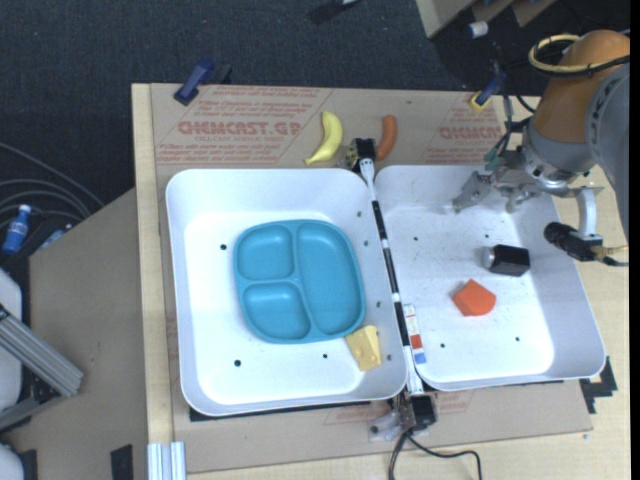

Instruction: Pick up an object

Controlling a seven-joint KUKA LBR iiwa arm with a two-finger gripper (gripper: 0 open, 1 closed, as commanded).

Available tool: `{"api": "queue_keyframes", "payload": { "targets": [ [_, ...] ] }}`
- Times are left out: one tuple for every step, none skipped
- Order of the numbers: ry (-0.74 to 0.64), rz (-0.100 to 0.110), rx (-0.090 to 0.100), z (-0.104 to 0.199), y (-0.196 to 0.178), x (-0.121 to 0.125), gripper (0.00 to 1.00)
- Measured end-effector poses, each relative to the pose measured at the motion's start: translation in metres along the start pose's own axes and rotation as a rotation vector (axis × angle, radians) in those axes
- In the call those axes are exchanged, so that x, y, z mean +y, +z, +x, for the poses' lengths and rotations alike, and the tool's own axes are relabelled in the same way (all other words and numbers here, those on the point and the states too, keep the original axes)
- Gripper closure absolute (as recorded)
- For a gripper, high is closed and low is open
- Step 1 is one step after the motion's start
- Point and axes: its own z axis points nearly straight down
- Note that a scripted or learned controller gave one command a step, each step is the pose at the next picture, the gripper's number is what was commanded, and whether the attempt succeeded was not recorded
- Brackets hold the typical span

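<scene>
Orange block (474, 298) lies in the right bin (560, 353), a bit nearer the front edge than the back one. A small black block (508, 259) lies just behind it and a little to the right, close by but not touching. Both rest flat on the white floor of the bin.

The gripper (493, 189) is over the back edge of the right bin, well apart from both blocks. Nothing is between its fingers. I cannot tell if they are wide or narrow.

The left bin (200, 368) has a blue plate (297, 279) with three parts in its middle. A yellow piece (365, 347) lies at the plate's front right corner, near the wall between the bins.

Behind the bins, on the brown board (240, 128), lie a banana (326, 139) and, to its right, a small orange thing (386, 136).
</scene>
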Motion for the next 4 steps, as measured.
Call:
{"api": "queue_keyframes", "payload": {
  "targets": [
    [0.001,0.001,0.001,-0.01,0.011,-0.001,0.0],
    [0.0,0.002,0.002,-0.005,0.01,-0.001,0.0],
    [0.0,0.003,0.003,0.01,0.01,-0.001,0.0],
    [0.001,0.001,0.001,-0.003,0.011,-0.001,0.0]
  ]
}}
